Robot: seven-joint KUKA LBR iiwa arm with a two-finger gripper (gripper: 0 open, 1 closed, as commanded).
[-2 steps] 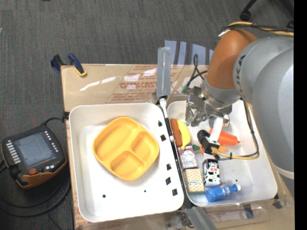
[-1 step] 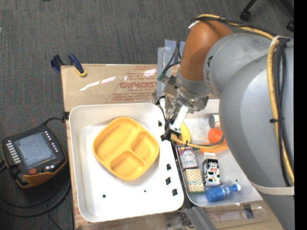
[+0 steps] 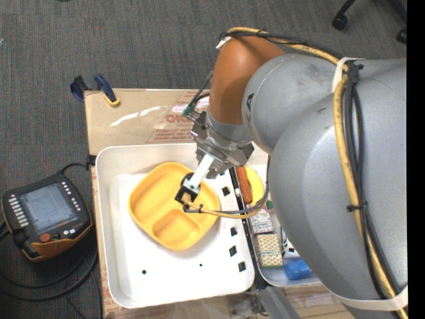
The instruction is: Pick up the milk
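Observation:
My gripper (image 3: pixel 222 153) hangs over the seam between the two bins, at the far right edge of the left bin (image 3: pixel 113 178). The big grey arm covers most of the right bin (image 3: pixel 269 281). In the visible strip of the right bin lies a small white carton with red print (image 3: pixel 262 222), which may be the milk; it sits just below and right of the gripper. Nothing shows between the gripper and that carton.
A yellow divided plate (image 3: pixel 171 206) lies in the left bin. In the right bin, an orange sausage-shaped item (image 3: pixel 244 185) rests on something yellow (image 3: pixel 257 190), with a tan box (image 3: pixel 269 249) and a blue item (image 3: pixel 297 270) nearer the front. A teach pendant (image 3: pixel 45 214) lies on the floor at left.

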